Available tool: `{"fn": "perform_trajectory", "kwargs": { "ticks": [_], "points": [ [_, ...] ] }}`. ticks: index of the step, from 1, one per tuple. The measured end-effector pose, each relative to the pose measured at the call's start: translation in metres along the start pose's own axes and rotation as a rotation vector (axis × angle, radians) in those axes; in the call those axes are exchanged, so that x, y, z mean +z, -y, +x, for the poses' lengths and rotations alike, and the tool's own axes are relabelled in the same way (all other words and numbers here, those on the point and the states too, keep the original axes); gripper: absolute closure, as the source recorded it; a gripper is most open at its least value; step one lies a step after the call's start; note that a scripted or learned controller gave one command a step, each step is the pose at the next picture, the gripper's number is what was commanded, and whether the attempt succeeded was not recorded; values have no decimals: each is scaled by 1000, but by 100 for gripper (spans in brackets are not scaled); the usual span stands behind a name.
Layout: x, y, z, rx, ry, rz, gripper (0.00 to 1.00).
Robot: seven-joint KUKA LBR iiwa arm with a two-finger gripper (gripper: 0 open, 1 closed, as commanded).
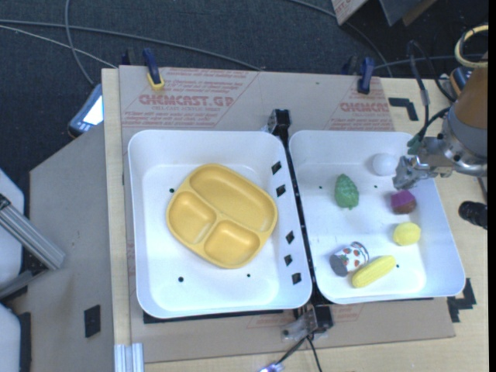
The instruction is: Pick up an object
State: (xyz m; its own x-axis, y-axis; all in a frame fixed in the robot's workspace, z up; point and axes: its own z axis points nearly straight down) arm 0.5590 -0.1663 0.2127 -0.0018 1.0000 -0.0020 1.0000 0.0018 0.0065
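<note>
My gripper hangs over the right bin, just above a small purple object and right of a white ball. Further left in that bin lies a green object. A yellow lemon-like object sits below the purple one. Near the bin's front edge lie a yellow banana-like object and a grey, white and red object. Nothing shows between the fingers.
The left bin holds a yellow divided plate. Black clips line the divider between the bins. The arm enters from the right over the right bin's far corner. Cables trail across the dark floor behind the bench.
</note>
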Motion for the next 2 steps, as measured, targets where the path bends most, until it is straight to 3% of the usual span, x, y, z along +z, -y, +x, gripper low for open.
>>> {"fn": "perform_trajectory", "kwargs": {
  "ticks": [1, 2],
  "points": [
    [-63, -8, -1, 0, 0, -2, 100],
    [-61, 9, 49, -3, -5, 9, 100]
  ]
}}
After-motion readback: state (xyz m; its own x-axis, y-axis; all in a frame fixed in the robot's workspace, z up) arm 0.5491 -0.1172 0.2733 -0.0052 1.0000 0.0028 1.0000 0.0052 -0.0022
